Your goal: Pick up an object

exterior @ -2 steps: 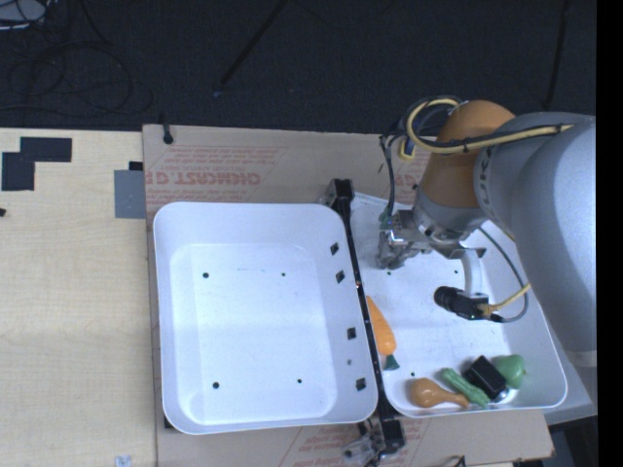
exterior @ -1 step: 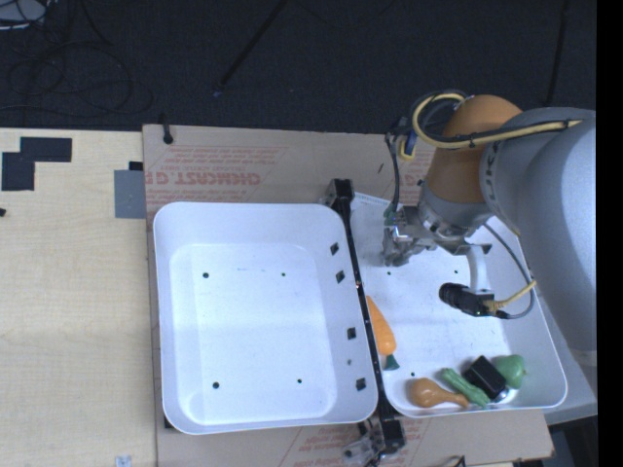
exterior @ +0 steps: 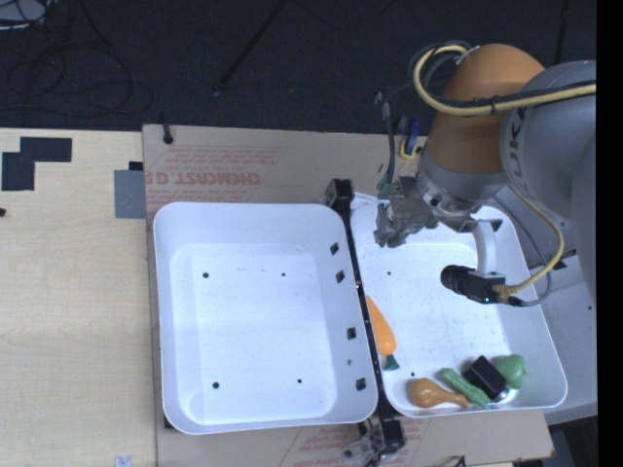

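I hang with my fingers (exterior: 391, 230) over the far corner of the right bin (exterior: 545, 343), close to the divider, and from this slant I cannot tell whether they are apart or together; nothing shows between them. The things worth taking all lie well toward the near side from my fingers: an orange carrot-like piece (exterior: 382, 330) against the divider, and further off, in the near corner, a tan gourd-shaped piece (exterior: 433, 393), a green toy (exterior: 509, 368) and a black block (exterior: 484, 376) crowded together. I judge the orange piece the best choice since it lies apart from the rest, so I should come down straight over its middle, straddling its narrow width while keeping off the bin wall beside it.
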Motion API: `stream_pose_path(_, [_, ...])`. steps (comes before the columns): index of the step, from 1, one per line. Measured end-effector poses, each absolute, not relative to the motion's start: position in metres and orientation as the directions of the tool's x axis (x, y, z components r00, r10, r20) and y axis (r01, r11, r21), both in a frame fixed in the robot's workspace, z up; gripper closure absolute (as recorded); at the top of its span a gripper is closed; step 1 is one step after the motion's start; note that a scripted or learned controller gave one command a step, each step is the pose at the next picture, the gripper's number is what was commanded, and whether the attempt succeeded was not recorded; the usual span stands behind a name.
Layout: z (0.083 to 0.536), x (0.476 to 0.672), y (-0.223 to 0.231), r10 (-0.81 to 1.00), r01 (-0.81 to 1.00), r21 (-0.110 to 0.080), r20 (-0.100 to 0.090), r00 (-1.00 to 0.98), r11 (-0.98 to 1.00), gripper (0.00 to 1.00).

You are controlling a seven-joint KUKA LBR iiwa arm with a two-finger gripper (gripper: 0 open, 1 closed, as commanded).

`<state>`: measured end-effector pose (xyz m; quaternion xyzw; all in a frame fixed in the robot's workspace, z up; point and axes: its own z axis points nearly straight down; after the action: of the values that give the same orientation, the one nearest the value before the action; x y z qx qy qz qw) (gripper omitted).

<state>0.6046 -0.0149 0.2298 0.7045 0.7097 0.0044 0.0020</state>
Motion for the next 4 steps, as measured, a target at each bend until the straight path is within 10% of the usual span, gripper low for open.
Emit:
stream_pose_path(2, [0.314,0.528,0.109,1.0,1.0,0.0,0.003,-0.009,0.009,1.0])
stream_pose_path(3, [0.255,0.591,0.065,1.0,1.0,-0.006,-0.004,0.004,-0.004,1.0])
stream_pose_path(4, [0.273,0.582,0.111,1.0,1.0,-0.002,0.0,-0.004,0.004,1.0])
